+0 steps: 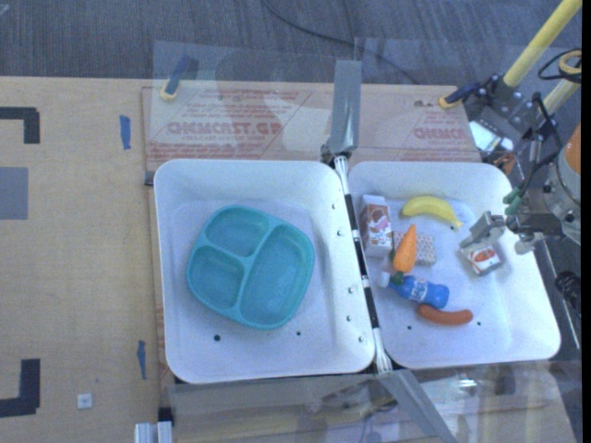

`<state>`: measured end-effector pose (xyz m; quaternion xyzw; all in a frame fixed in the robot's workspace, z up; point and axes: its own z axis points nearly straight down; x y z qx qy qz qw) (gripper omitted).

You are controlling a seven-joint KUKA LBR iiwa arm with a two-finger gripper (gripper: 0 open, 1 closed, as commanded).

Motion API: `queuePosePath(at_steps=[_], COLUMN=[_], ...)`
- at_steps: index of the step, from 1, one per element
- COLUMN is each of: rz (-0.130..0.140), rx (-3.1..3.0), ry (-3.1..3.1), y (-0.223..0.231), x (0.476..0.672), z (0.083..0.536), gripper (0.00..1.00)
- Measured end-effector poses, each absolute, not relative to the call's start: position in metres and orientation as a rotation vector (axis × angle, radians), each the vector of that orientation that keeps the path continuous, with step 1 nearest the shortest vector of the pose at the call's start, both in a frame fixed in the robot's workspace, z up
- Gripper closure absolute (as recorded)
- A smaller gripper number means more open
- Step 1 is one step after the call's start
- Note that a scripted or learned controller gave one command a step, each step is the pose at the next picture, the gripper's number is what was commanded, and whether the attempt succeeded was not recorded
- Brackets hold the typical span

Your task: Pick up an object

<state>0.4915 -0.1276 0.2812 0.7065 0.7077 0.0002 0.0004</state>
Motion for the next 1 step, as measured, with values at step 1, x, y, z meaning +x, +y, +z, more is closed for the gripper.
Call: queuePosePath(at_steps=[1], rz=[0.002], rx=[2.161], ry=[2.276], y=[-0.1965], x=[0.5550], z=[0.2123], gripper=[0.00])
